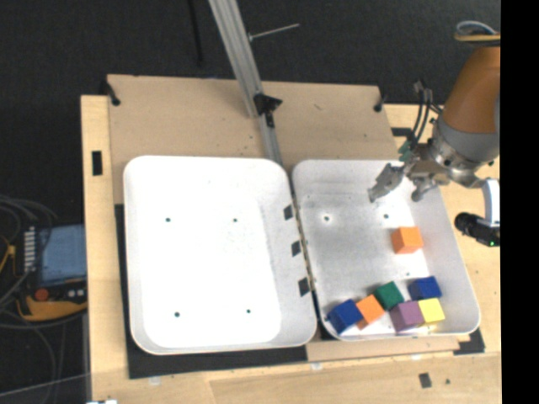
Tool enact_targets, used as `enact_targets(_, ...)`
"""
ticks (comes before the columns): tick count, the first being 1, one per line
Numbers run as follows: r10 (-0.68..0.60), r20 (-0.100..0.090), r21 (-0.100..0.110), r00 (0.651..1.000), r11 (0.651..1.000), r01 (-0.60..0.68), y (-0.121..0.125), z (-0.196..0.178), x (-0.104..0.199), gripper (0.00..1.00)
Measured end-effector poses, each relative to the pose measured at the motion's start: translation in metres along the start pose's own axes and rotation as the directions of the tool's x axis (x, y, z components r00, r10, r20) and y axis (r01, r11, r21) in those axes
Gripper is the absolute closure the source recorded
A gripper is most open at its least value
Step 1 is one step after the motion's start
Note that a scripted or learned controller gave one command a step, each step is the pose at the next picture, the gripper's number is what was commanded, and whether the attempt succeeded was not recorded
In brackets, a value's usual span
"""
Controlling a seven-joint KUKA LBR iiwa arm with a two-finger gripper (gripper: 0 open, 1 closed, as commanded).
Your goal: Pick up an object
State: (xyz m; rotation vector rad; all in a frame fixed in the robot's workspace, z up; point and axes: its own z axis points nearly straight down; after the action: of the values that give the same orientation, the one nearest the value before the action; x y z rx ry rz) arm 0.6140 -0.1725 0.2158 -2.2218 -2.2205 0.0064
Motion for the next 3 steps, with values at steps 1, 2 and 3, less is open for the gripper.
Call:
enact_targets(1,0.002,0.000,0.001,1.000,1.000,-0.002,0.005,0.060,-0.007,0.00)
enact_targets(2,0.003,0.000,0.001,1.000,1.000,-0.003,0.004,0.112,-0.008,0.00)
enact_targets(3,0.006,-0.001,-0.007,1.000,1.000,-0.006,0.006,0.097,-0.009,1.00)
